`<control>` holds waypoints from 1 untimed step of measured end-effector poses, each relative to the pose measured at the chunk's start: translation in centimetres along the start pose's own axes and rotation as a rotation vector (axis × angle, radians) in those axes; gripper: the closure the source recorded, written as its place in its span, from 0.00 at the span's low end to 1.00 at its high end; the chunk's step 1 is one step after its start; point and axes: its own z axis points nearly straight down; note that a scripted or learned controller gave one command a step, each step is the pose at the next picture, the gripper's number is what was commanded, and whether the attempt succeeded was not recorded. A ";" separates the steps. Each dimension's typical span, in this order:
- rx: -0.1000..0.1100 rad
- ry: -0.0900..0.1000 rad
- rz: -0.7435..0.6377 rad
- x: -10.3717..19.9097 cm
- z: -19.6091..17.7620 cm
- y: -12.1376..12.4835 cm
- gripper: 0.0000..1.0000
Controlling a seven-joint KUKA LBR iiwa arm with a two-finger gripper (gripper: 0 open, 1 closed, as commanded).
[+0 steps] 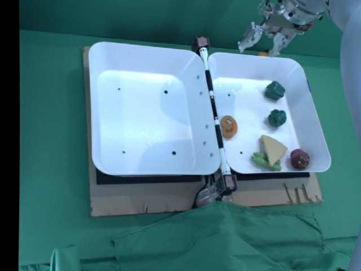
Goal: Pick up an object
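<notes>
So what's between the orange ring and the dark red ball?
In the camera view, the yellow cheese wedge lies between the orange ring and the dark red ball, with a small green vegetable at its lower edge.

two bins (148, 49), two green peppers (274, 90), one pretzel (228, 126)

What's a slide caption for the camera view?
Open gripper above right bin's far rim; toy foods inside, none grasped.

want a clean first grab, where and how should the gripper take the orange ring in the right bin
Judging from this view, come straight down on the orange ring. It lies flat near the right bin's left wall, apart from the other items. Probably best to put one finger in its hole and one outside, pinching the right-hand band, since the wall crowds its left side. The gripper hangs open above the bin's far edge.
</notes>
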 end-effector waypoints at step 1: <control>0.003 0.000 0.000 1.4 4.3 -0.5 0.00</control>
